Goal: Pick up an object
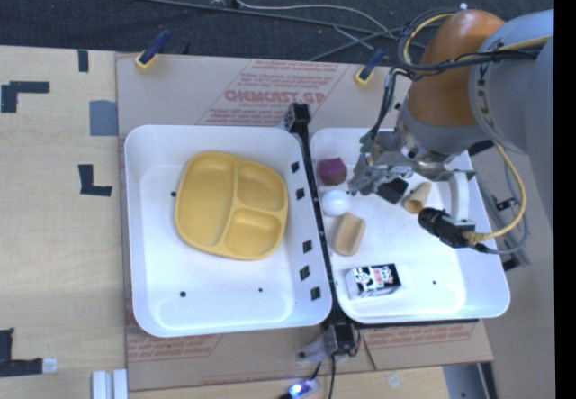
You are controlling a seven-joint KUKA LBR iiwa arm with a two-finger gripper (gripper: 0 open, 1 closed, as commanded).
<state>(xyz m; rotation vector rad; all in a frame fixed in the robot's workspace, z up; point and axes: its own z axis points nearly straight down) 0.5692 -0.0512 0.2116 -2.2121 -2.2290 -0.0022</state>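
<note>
right bin (486,298): i log my gripper (371,174) low at its upper left; whether it is open or closed i cannot tell. purple block (332,170) just left of it, white ball (336,202) below-left, tan piece (347,234) lower, all unheld.

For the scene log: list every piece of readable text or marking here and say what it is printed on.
"CHEMCAST GP", red print, seen upside down on the brown board under the bins; the smaller red lines around it are too blurred to read.
Black-and-white carton in the right bin: a printed pattern, no legible words.
</note>
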